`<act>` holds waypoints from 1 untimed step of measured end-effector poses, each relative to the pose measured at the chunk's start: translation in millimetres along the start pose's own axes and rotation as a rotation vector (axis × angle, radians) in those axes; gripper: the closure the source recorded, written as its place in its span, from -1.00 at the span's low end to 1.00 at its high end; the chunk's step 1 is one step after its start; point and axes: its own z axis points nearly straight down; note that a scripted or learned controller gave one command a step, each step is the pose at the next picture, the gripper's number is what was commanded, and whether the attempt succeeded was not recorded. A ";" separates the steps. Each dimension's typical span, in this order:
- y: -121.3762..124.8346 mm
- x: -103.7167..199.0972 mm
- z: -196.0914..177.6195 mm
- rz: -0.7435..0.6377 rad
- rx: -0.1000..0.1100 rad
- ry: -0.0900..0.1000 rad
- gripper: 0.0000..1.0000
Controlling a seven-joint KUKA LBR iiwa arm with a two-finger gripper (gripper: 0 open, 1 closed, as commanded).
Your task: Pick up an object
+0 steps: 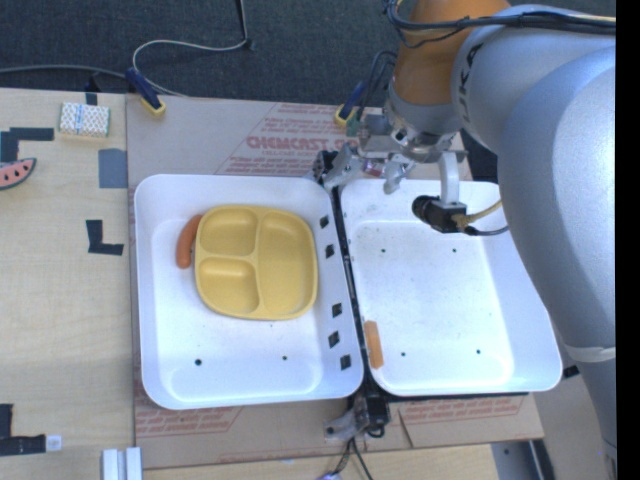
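The gripper (385, 175) hangs over the far rim of the right bin (520, 298), near the divider; whether its fingers are apart or together cannot be told, and nothing shows between them. Candidates lie well away — a small orange piece (373, 345) at that bin's near-left edge against the divider, and beyond the divider a yellow tray (256, 262) with an orange sausage (184, 243) just beside it. Likely trouble: a descent here closes on bare plastic, or a reach for the orange piece clips the bin wall
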 end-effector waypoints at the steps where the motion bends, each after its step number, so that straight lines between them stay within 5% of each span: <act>1: 0.0 -0.1 -9.5 0.000 0.001 0.000 1.00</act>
